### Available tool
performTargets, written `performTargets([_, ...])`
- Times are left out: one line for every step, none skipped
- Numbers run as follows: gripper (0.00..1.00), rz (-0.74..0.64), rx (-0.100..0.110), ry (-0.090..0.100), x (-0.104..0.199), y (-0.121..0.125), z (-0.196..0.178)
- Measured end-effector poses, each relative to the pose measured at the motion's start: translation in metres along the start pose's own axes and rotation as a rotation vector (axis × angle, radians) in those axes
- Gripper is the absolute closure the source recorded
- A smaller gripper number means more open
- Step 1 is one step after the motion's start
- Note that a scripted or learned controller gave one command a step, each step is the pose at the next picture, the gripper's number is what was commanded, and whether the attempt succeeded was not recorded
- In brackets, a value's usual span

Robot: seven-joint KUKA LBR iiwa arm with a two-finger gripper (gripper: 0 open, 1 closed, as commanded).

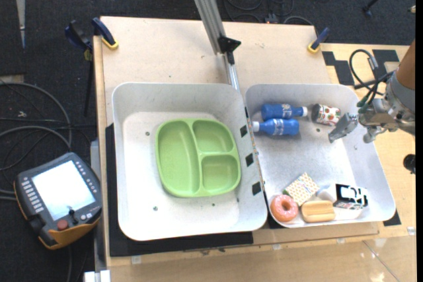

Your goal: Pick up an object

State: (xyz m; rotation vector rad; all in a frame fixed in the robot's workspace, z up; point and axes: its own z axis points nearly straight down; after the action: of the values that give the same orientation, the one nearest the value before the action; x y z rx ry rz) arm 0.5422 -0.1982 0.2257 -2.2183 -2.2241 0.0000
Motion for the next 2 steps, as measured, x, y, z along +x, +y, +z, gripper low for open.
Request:
performTargets([0.0,0.001,0.0,0.0,0.0,0.0,0.0])
performTargets([0.0,0.002,0.005,0.001,0.007,-0.009,0.054])
